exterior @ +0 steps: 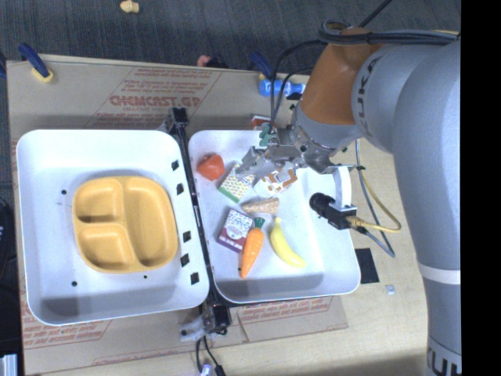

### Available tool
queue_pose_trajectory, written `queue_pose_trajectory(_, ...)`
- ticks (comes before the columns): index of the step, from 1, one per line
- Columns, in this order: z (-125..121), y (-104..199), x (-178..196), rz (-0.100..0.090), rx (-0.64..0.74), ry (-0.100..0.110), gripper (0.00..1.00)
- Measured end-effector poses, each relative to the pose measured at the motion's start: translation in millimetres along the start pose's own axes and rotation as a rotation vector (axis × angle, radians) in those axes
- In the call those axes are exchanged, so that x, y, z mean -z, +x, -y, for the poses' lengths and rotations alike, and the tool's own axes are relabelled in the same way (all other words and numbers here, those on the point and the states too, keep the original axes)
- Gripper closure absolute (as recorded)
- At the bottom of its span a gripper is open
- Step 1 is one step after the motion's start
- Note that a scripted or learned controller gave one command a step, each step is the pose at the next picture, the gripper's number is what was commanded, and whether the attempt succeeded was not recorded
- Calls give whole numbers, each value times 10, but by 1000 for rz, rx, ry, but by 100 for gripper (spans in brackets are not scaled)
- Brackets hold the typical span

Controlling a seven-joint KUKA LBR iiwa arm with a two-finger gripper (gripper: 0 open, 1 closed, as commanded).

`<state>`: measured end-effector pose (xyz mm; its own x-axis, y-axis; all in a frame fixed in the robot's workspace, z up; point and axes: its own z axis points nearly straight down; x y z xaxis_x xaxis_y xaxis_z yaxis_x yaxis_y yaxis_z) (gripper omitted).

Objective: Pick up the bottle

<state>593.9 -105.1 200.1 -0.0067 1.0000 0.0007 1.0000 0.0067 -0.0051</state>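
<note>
The claw (270,149) is hanging low over the back of the right bin (338,276), and whether it is wide or narrow I cannot tell, since the wrist and cabling are covering it. No plain bottle shape is showing. My best guess for the bottle (252,161) is the pale grey piece lying just beside the claw's tip, between the tomato (210,166) and the orange-and-white carton (279,180), but that reading is uncertain. If it is right, the grasp is calling for a straight descent centred on the bottle's narrow width, because the green packet (237,185) is lying touching or nearly touching it and could be pinched along with it. The lift should be going straight up before any sideways travel. Room is tight here: the bin's back wall is near behind the claw, and the carton is crowding it on the arm's side. The carrot (250,251), the banana (286,245) and the purple packet (235,230) are lying well apart toward the front. The left bin (47,288), carrying a yellow tray (125,222), is offering open space past the black divider (192,210).
</note>
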Motion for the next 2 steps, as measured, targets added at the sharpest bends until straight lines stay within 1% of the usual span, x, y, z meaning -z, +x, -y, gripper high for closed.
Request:
queue_pose_trajectory(1, -378, 449, 322, 0, -361, -2, 0)
queue_pose_trajectory(2, -377, 455, 419, 0, -353, 3, 100)
